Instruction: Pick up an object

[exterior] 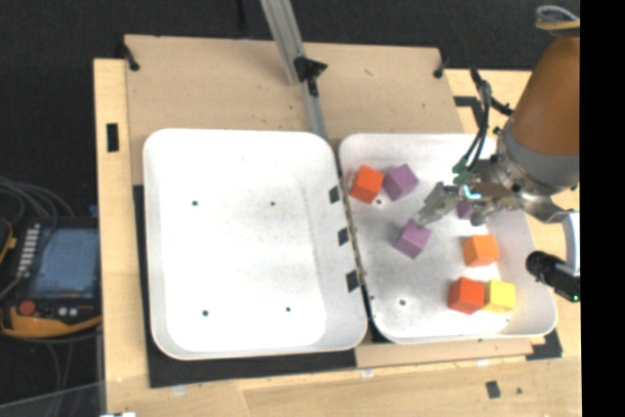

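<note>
Gripper (441, 202): fingers apart, holding nothing, just right of purple cube (413, 237)
Risk: closing off-centre could nudge cube away

Bright, even light; slightly soft focus.

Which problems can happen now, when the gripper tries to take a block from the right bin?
The gripper hangs between two purple blocks, centred over neither, so it may push one away instead of gripping it. The upper purple block sits close against an orange block, which could get nudged or caught too. The red block and yellow block also touch, making a clean grasp there doubtful.
</note>
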`<state>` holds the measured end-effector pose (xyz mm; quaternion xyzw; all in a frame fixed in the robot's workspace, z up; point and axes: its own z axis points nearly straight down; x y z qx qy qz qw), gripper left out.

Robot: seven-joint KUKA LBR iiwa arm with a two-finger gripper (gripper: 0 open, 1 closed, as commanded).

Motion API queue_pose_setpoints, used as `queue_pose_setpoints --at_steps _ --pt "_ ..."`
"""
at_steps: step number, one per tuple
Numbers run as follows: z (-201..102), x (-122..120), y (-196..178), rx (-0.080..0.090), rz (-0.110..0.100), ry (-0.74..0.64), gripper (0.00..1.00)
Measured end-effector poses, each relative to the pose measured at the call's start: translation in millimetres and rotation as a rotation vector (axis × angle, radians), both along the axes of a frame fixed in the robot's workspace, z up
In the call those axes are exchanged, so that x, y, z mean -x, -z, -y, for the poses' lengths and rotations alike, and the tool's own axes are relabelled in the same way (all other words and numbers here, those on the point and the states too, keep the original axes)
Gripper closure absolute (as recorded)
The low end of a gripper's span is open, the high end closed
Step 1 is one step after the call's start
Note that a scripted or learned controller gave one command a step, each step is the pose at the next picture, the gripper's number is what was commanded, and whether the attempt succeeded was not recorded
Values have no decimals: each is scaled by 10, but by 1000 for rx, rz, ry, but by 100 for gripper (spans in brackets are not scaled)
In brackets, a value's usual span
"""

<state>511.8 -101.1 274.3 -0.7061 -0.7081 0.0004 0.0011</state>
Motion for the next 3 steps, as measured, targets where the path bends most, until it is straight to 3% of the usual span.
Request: queue_pose_setpoints --at_steps 1,3 --pt "3 -6 -20 1 5 3 0" --pt "-27 109 1034 1 -4 4 0"
